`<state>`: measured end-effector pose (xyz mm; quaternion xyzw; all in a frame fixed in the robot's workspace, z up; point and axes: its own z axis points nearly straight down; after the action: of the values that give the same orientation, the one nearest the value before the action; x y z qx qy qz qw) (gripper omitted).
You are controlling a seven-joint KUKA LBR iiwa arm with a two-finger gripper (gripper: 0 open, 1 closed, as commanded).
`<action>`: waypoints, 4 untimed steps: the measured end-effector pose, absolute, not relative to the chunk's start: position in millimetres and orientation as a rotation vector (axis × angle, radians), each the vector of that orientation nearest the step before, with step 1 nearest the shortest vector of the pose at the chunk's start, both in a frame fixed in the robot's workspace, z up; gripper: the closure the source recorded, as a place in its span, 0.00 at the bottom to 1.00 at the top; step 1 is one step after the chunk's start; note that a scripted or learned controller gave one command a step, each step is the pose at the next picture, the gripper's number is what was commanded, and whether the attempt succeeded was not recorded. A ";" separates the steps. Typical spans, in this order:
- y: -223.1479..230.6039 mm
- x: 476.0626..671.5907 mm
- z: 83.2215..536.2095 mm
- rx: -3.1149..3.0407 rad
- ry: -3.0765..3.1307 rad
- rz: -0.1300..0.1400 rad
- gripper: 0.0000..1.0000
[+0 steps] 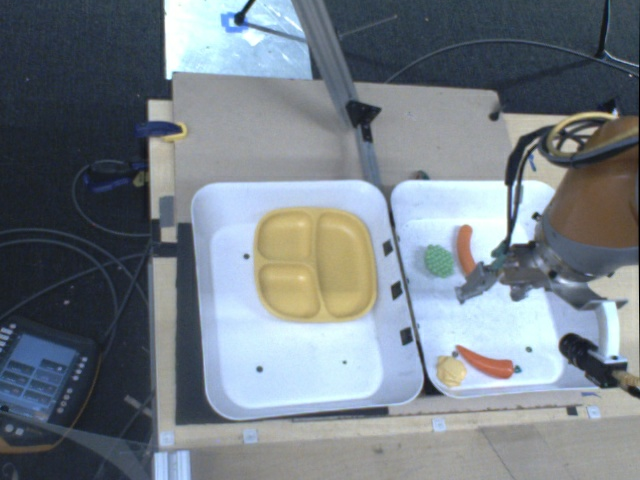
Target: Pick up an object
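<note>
Right bin (pixel 430 208), front edge: one yellow lumpy item (pixel 451 371) in the near left corner; touching or just beside it to the right, a long orange-red sausage-shaped item (pixel 487 363) lying nearly flat along the front wall.

Right bin, middle: gripper (pixel 478 284) reaching in from the right, over bare white floor. Whether the fingers are spread or pressed together cannot be told; nothing shows between them.

Right bin, farther back: green knobbly ball (pixel 437 260), just left of and slightly beyond the gripper tip, apart from it. Second orange-red sausage (pixel 466 249), standing lengthwise, just right of the ball and just beyond the gripper.

Left bin (pixel 220 268): yellow three-compartment tray (pixel 314 264), toward the far side, well apart from the gripper.

Arm (pixel 596 218): orange band, at the right edge.
</note>
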<state>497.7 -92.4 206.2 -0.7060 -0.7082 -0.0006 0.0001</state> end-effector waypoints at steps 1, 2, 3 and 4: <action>-92.5 497.9 206.4 -2.221 -2.223 -0.003 0.00; -94.2 496.5 143.7 -2.218 -2.219 0.004 0.00; -93.9 495.7 91.1 -2.218 -2.218 0.003 0.00; -94.0 497.5 104.6 -2.221 -2.222 -0.003 1.00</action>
<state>497.5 -94.0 104.6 -0.7070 -0.7072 -0.0009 -0.0003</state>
